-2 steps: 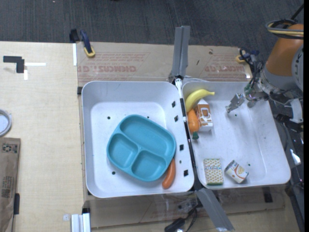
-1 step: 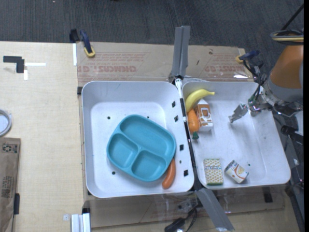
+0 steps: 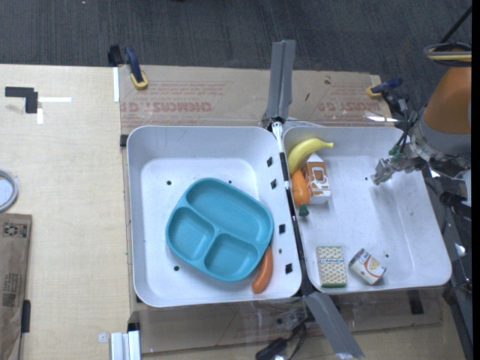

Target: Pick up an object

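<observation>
Grey gripper (image 3: 384, 169) poised over bare floor, right of banana (image 3: 307, 151); finger state impossible to tell. Approach step, nothing lifted. Next: shift toward banana at the right bin's (image 3: 405, 280) divider corner, then descend.

**Where everything sits in my two bins**

In my left bin (image 3: 142, 201) I see a divided plate (image 3: 217, 229), a sausage (image 3: 262, 271) touching its near right edge. In the right bin (image 3: 420, 276), a banana (image 3: 306, 151), carrot (image 3: 300, 188) and small carton (image 3: 317, 182) crowd the far left; a cracker box (image 3: 331, 266) and a can (image 3: 367, 267) lie near the front.
</observation>
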Controlling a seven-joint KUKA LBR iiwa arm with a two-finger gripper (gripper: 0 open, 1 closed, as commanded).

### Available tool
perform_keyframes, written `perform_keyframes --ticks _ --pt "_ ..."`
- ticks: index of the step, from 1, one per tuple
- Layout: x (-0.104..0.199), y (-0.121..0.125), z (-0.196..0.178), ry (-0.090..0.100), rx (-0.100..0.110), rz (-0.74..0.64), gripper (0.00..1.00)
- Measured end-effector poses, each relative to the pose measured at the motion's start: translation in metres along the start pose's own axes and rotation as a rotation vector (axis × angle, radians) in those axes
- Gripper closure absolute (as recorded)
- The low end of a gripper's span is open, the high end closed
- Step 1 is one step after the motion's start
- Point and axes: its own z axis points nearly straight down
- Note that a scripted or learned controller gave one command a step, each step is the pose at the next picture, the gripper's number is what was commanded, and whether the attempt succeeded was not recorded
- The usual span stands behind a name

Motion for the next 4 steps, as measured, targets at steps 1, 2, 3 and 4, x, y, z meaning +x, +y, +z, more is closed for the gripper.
perform_keyframes --ticks 1,2,3,4 --pt "0.001 0.0 0.0 0.003 0.001 -0.001 0.0" --pt "0.017 -0.07 0.012 0.006 0.004 -0.077 0.0" --pt "0.0 -0.003 0.011 0.003 0.002 -0.147 0.0" --pt "0.016 -0.068 0.011 0.0 0.005 -0.343 0.0"
